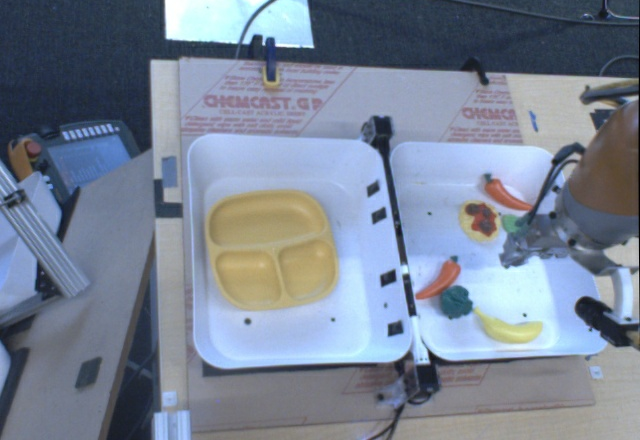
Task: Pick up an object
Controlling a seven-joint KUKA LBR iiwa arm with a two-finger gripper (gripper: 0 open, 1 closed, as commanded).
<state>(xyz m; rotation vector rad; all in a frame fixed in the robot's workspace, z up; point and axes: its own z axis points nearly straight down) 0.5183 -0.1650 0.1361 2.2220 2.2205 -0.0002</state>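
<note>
While the arm leans in from the right edge, its hand sits low over the right bin, just right of the small round toy pizza and close to a green scrap beside it; whether the hand is spread or closed cannot be told, and nothing can be seen caught in it.

Several toy foods lie in that bin. A carrot lies near the bin's left wall, its long axis slanted, orange tip toward the lower left and green top toward the upper right. A second orange vegetable lies near the far side, its green stem up-left and its body running down to the right. A yellow banana lies near the front rim, its length roughly left to right with a gentle curve. A dark green broccoli piece sits between the carrot and the banana, just beside both.

Open floor shows in the right bin's far left corner and along its left wall above the carrot. The toys look like smooth moulded plastic; the bins are glossy white with rounded corners.

The left bin holds a yellow divided plate with three compartments, lying flat near its middle with bare floor all round it. Both bins rest on a sheet of printed cardboard on the bench.
</note>
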